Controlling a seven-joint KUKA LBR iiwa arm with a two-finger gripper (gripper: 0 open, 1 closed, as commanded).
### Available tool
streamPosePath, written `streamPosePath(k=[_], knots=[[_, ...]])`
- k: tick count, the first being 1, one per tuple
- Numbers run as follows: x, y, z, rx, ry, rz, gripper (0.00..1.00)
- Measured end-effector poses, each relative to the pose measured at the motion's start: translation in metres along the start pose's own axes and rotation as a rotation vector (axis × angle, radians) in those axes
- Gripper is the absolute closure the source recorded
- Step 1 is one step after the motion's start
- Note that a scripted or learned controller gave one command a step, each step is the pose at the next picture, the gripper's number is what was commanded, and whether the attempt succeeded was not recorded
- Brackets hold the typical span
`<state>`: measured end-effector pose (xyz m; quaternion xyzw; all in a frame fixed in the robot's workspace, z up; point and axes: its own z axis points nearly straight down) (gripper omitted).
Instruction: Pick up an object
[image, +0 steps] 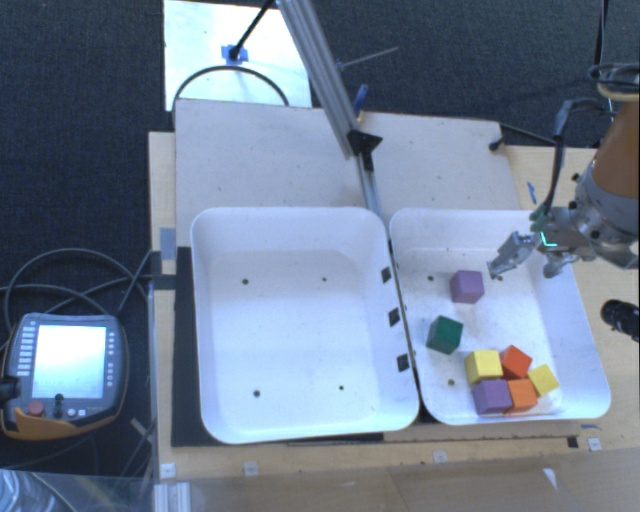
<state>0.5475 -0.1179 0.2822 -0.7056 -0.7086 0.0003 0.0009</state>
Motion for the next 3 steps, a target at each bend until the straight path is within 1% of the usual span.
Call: streamPosePath(k=[1, 2, 3], knots=[[0.000, 0.001, -0.002, -0.004, -0.001, 0.001, 0.00], [-0.005, 0.000, 0.041, 0.001, 0.000, 0.003, 0.00], [-0.004, -0.002, 0.103, 0.003, 0.000, 0.003, 0.00]])
